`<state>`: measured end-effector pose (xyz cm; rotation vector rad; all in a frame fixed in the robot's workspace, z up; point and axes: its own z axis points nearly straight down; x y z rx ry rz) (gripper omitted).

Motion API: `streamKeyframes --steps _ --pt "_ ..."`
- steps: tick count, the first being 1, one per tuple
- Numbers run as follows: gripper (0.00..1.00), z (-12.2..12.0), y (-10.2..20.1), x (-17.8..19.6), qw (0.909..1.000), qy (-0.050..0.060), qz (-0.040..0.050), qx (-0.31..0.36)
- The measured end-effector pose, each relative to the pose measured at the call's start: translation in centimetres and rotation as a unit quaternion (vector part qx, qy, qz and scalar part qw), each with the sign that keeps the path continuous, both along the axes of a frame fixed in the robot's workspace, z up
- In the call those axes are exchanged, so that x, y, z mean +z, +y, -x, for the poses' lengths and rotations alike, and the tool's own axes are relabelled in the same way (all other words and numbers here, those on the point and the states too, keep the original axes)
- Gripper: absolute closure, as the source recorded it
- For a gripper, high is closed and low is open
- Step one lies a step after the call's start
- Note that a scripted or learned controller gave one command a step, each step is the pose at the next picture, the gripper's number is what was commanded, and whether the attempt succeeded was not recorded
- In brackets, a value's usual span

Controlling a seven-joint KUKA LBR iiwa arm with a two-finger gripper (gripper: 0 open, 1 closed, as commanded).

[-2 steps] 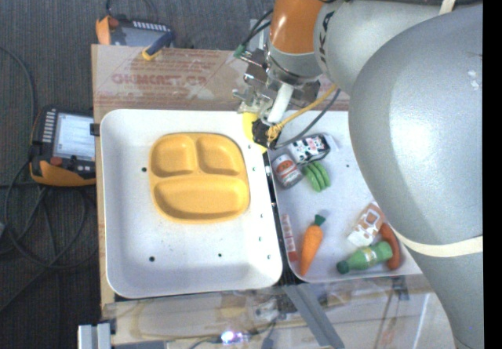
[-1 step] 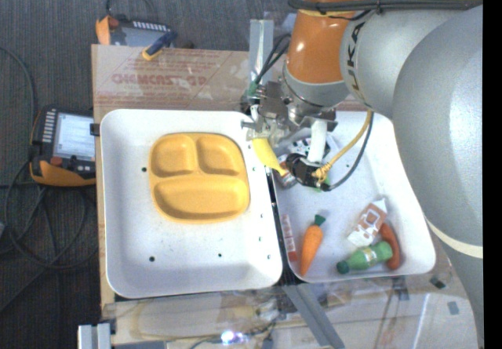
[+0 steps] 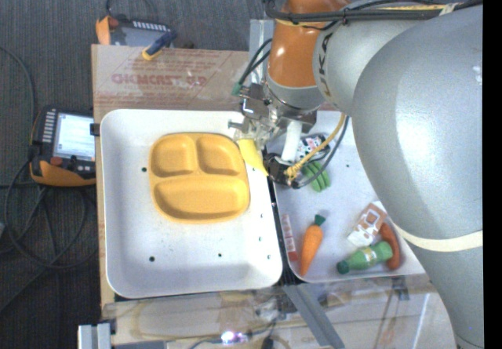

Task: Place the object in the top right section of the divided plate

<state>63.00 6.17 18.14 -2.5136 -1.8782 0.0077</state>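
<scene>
One yellow object sits under our gripper, just right of the divided plate; whether it's gripped, we cannot tell.

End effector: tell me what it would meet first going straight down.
Probably the yellow object under the end effector, at the divided plate's right edge; depth is unclear.
</scene>
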Motion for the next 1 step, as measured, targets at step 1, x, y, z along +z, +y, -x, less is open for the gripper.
streamKeyframes --steps 1 --pt "1.00 -0.23 -1.36 7.22 0.9997 -0.001 0.0007 0.024"
